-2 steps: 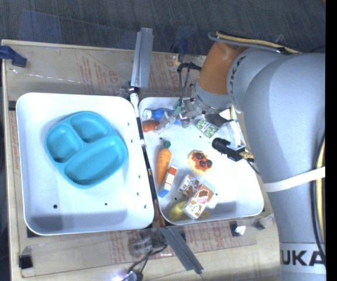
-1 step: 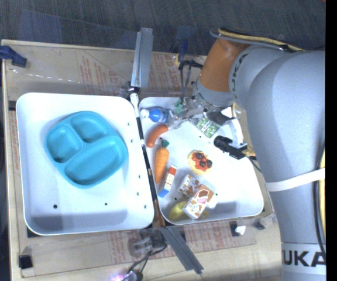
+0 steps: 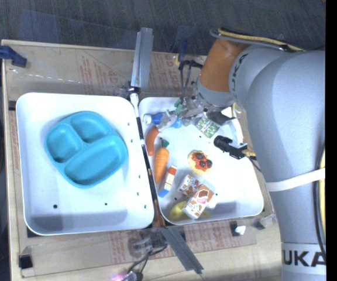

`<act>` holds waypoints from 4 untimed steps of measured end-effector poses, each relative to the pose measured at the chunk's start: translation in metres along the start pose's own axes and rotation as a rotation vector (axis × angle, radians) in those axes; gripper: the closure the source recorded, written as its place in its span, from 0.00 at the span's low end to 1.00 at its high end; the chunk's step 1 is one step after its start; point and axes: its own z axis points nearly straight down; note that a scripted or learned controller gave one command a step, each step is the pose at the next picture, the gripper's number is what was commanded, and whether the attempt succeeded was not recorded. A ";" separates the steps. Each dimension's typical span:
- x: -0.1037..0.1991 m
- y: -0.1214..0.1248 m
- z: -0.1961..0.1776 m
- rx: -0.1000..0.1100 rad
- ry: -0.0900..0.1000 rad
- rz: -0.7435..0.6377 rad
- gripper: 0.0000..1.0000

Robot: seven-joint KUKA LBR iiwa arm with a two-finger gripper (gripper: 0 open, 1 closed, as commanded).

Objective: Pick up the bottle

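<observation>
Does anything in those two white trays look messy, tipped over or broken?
Nothing looks broken or spilled. The right white bin holds a loose jumble: two orange toy carrots lying along its left wall and small printed cartons tipped on their sides. The blue divided plate sits slightly skewed in the left white bin.

The hand (image 3: 177, 111) hangs over the bottle (image 3: 158, 119) in the right bin's (image 3: 247, 201) far corner.

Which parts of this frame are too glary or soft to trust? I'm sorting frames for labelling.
In the camera view, the left bin glares bright white, a grey shadow along its near wall; the blue divided plate reads cleanly. In the right bin, the carrot is clear, but small items near the arm at the far end are soft and cluttered.
</observation>
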 end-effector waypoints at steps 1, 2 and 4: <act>0.000 0.000 -0.010 0.002 -0.002 -0.004 1.00; 0.000 0.000 -0.010 0.002 -0.002 -0.005 0.00; -0.007 -0.002 -0.021 0.004 -0.018 -0.006 0.00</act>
